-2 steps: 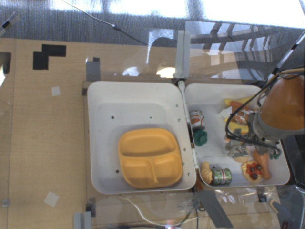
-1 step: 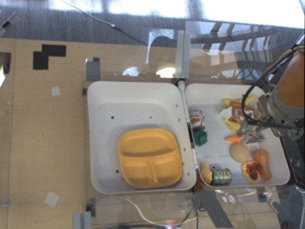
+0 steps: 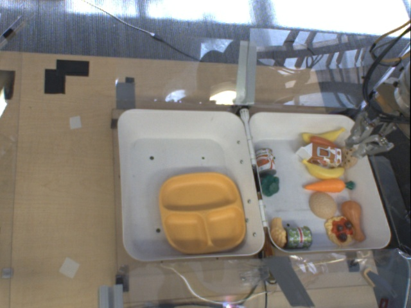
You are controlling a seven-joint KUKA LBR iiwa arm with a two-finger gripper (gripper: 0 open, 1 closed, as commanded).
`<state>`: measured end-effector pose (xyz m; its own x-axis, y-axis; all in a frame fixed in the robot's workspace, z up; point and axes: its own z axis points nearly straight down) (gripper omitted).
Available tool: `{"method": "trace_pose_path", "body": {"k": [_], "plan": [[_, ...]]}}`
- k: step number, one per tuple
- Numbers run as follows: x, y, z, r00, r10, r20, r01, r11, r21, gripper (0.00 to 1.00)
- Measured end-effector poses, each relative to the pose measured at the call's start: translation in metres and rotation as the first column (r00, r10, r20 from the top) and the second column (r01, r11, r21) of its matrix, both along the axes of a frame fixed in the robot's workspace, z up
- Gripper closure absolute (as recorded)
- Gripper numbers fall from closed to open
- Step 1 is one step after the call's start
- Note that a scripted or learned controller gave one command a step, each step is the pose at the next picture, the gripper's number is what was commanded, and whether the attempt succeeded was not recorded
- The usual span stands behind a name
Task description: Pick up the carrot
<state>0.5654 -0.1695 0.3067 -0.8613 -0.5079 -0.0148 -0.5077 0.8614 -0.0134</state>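
**Bin contents and end effector position**

Left bin [image 3: 138, 140]: one yellow divided tray [image 3: 201, 212]. Right bin [image 3: 282, 133]: carrot [image 3: 329, 185] lying near centre, between a banana [image 3: 323, 169] and an egg [image 3: 322, 205], among other toy foods. End effector [image 3: 363, 140] sits at the right bin's far right rim, well apart from the carrot; whether it is parted or closed cannot be told.

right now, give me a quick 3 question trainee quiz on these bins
1. True or false: the carrot lies in the right bin.
2. Which item sits in the left bin? A) egg B) yellow divided tray C) banana
3. Fill in: the end effector is near the right bin's ____ corner in the camera view, apart from the carrot.

Key: 1 true; 2 B, the yellow divided tray; 3 upper right.
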Motion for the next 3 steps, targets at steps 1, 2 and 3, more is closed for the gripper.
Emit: {"method": "trace_pose_path", "body": {"k": [1, 2, 3], "plan": [[-0.006, -0.034, -0.103, 0.966, 0.257, -0.016, -0.257, 0.966, 0.004, 1.0], [0.005, -0.036, -0.027, 0.845, 0.535, -0.01, -0.535, 0.845, -0.003, 1.0], [0.036, -0.035, -0.073, 0.703, 0.711, -0.013, -0.711, 0.703, 0.001, 1.0]]}}
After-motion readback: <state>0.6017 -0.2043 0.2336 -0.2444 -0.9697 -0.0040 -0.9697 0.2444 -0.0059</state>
